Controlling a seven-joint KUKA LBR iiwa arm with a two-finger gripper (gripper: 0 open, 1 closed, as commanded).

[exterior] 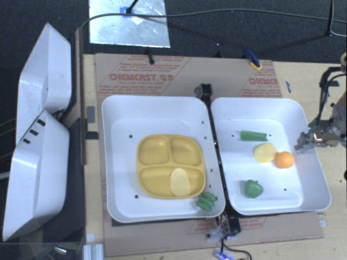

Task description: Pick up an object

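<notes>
1. Gripper (310, 140) sits at the far right of my view, hovering over the right rim of the right bin (312, 196); at this size I cannot tell how it is set, and I see nothing carried in it.
2. Candidates in that bin: an orange ball (284, 160) nearest the tool, a pale yellow piece (264, 153) just left of the ball and seemingly touching it, a green stick (253, 136) farther back, and a green pepper-like piece (252, 188) nearer me, well apart from the rest.
3. Left bin (119, 156) holds a yellow divided tray (149, 169) with a pale yellow oval (180, 182) lying in its near compartment, and a green ridged piece (206, 201) just off the tray's near right corner.
4. I judge the orange ball the shortest reach, but round things roll, so I would centre squarely above it, come straight down, and close across its widest part.
5. Its neighbour crowds the left side; I would turn the wrist so the closing line runs near to far, not left to right.
6. Should that look cramped, the lone green pepper-like piece offers free room all round.
</notes>
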